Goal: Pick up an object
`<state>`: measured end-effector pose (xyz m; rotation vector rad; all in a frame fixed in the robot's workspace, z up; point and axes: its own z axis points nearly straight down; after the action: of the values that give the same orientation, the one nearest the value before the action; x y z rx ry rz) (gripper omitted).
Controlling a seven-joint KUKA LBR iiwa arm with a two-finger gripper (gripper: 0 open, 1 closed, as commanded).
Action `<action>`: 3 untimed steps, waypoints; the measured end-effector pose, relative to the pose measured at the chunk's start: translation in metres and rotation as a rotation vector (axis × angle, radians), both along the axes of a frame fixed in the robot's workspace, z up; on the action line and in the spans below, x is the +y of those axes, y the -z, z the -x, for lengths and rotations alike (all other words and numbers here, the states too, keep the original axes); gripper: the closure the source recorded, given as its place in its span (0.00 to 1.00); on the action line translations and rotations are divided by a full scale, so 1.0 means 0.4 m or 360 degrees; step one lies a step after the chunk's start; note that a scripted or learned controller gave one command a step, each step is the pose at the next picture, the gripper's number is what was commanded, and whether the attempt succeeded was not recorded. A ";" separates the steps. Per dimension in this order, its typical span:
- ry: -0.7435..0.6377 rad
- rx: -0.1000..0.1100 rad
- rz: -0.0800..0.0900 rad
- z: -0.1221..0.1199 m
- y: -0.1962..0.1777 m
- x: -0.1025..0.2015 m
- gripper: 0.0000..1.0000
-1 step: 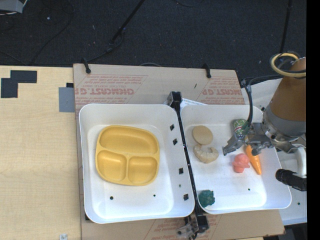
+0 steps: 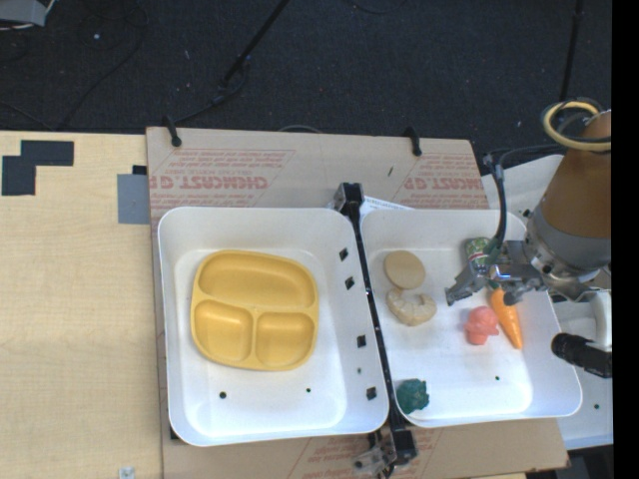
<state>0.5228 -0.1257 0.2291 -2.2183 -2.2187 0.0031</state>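
Closest to the lens, high over the right bin [image 2: 544,407]: arm [image 2: 584,193], with gripper [image 2: 489,275] hanging at its lower left. Cannot tell from this angle whether spread or closed; nothing seen held.

Just below the gripper, touching or nearly so: orange carrot [image 2: 508,324], lying lengthwise, thick end towards the gripper. Looks like a light, stiff plastic toy, smooth and tapered, so liable to slip. Best taken across the thicker upper half, not the tip.

Just beside the carrot on its left: pink lump [image 2: 480,325], close enough to crowd a grasp.

Further left, well apart: tan disc [image 2: 404,268] and pale chunk [image 2: 411,308]. Near the front rim: green piece [image 2: 412,395].

Across the divider, in the left bin [image 2: 178,387]: yellow divided plate [image 2: 256,308].
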 end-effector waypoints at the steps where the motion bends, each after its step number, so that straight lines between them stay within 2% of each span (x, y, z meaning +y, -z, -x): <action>1: 0.0000 0.0006 -0.0001 0.004 0.110 0.011 0.00; 3: 0.0001 0.0003 -0.0001 0.020 0.357 0.027 0.00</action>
<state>0.5146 -0.1151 0.0864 -2.2179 -2.2164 0.0049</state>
